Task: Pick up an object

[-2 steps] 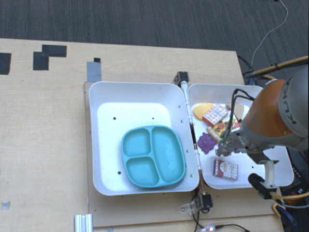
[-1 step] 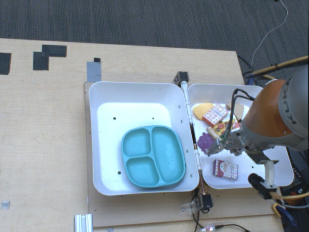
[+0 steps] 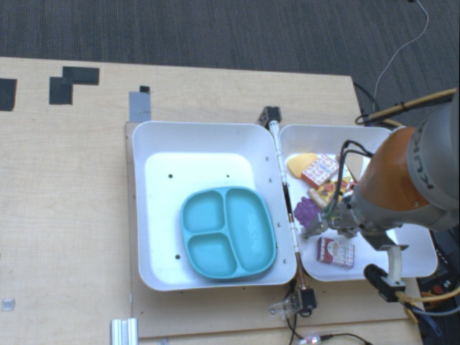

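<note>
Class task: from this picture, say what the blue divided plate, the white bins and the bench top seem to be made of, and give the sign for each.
Plate: likely moulded plastic, smooth with a slight sheen; even turquoise colour, rounded compartments.
Bins: probably plastic, glossy white; bright glare on the floor, rounded corners.
Bench: looks like light wood or laminate, matte; pale tan with faint grain. Which one is unclear.

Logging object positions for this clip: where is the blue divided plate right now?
The blue divided plate lies in the left bin, toward its near right corner, close to the divider shared with the right bin.
</note>
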`<action>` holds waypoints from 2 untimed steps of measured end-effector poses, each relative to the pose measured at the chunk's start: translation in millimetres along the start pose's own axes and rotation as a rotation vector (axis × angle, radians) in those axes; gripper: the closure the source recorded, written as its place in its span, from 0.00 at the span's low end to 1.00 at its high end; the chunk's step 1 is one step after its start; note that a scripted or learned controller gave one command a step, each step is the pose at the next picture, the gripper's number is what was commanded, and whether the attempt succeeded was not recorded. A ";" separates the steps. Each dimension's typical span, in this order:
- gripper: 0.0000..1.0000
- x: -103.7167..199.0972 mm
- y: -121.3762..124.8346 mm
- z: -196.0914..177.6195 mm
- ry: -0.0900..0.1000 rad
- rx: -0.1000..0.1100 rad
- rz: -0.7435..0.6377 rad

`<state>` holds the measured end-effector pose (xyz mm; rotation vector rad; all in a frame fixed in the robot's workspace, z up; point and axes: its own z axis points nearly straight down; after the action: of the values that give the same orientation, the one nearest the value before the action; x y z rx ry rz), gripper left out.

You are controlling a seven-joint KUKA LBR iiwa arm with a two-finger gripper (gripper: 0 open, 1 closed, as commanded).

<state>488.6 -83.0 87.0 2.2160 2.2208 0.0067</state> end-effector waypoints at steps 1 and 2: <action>1.00 -0.3 2.5 -11.6 -0.002 -0.007 -0.003; 0.00 -0.3 2.4 -11.5 -0.002 -0.007 -0.003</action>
<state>490.9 -83.3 98.5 2.2087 2.2191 0.0122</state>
